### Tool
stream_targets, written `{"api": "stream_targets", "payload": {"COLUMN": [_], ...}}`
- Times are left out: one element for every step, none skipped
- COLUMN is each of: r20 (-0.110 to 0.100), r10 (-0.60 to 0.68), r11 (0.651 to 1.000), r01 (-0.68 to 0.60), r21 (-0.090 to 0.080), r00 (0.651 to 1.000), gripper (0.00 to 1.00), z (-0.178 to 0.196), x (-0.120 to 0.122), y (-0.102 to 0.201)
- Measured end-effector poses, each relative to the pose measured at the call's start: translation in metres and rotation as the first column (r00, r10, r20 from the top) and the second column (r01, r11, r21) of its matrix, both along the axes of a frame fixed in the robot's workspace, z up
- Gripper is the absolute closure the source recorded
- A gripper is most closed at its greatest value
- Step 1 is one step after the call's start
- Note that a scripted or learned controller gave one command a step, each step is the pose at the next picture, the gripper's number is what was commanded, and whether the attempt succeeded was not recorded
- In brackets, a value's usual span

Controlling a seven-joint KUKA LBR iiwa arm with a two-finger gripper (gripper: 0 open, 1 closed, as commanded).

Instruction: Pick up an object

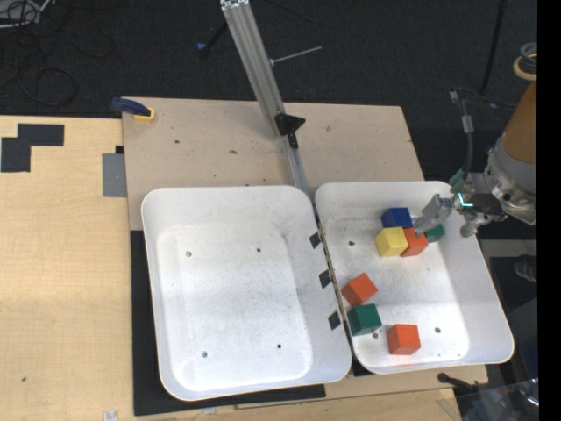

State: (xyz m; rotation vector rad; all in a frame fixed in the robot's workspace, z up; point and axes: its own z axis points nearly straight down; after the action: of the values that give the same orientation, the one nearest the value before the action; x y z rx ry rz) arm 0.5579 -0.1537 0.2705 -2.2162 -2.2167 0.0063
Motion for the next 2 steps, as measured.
{"api": "stream_targets", "payload": {"r20": [0.005, -0.002], "r10": [-0.001, -0.001], "r11": [1.000, 1.000], "r01": [0.001, 0.001], "r21": [-0.001, 0.000], "r00": [1.000, 1.000], "gripper": [0.00, 0.00], "z": [0.002, -0.056], "x": [0.001, -0.005], "y": [-0.001, -0.009]}}
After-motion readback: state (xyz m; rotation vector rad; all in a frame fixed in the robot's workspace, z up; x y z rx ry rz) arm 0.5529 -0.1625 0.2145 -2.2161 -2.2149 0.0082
